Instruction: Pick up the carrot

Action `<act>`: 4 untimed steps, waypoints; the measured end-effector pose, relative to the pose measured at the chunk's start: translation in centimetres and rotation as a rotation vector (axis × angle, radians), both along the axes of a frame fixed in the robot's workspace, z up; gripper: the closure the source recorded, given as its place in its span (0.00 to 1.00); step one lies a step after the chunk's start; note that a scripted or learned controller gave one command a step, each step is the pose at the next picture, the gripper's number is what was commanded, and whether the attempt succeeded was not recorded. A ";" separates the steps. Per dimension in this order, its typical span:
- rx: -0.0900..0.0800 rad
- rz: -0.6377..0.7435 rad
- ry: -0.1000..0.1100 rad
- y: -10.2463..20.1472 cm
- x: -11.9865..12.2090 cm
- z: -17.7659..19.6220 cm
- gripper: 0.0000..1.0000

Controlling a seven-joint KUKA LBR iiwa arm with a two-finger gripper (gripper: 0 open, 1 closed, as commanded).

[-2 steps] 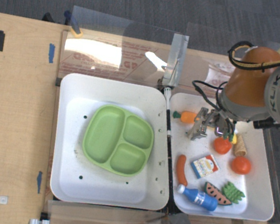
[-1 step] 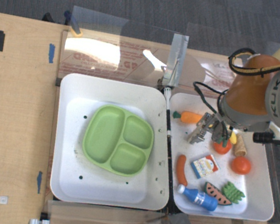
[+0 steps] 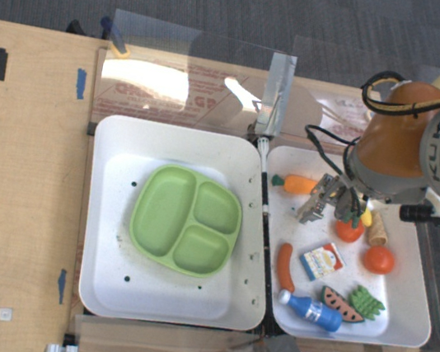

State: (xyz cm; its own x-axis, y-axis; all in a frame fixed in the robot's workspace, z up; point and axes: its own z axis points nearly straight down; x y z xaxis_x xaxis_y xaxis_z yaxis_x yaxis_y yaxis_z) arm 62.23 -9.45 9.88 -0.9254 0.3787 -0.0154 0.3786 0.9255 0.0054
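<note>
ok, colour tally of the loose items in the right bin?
Orange: 1, carrot
Red: 4, two tomatoes, sausage, watermelon slice
Blue: 1, bottle
Green: 1, leafy piece
Tan: 1, cork-like piece
White, multicolour print: 1, small carton
Total: 9

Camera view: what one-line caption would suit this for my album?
Grey arm's gripper hovers beside the carrot in the right bin, with a green plate in the left bin.
</note>
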 end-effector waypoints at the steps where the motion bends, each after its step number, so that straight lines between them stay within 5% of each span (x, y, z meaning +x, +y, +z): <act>1: -0.001 0.002 -0.002 0.1 0.1 0.7 1.00; 2: 0.004 -0.377 0.012 0.2 3.1 -1.0 1.00; 3: 0.009 -0.476 0.008 11.9 0.8 8.8 1.00; 4: 0.002 -0.410 0.011 3.7 -0.8 12.8 1.00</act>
State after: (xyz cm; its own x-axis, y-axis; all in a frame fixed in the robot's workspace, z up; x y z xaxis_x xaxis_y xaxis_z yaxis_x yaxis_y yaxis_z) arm 61.46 -5.76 22.72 -0.6977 0.7164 -0.0056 0.7164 0.6977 0.0008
